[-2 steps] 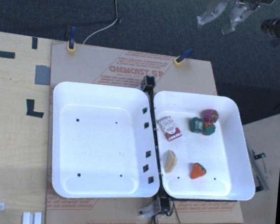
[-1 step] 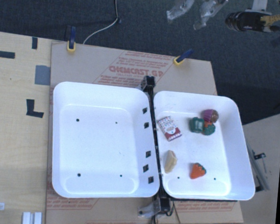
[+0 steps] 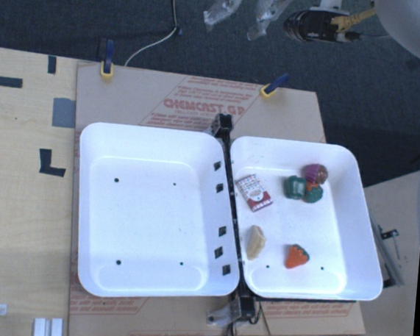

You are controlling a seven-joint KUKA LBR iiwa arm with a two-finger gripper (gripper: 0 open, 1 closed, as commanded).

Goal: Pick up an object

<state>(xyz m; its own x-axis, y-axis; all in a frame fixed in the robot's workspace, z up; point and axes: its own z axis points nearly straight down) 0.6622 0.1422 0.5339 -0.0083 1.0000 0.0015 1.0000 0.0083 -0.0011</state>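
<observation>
The right bin holds several small objects. A red and white packet lies near its left wall. A green toy touches a purple and red one at the back. A pale beige piece and an orange-red strawberry-like toy lie toward the front. My gripper hangs high at the top of the camera view, beyond the bench's far edge, with its two translucent fingers spread apart and nothing between them.
The left bin sits beside the right one, joined by a black hinge strip. Both rest on a cardboard sheet held by yellow and blue clamps. A white cable trails across the dark floor.
</observation>
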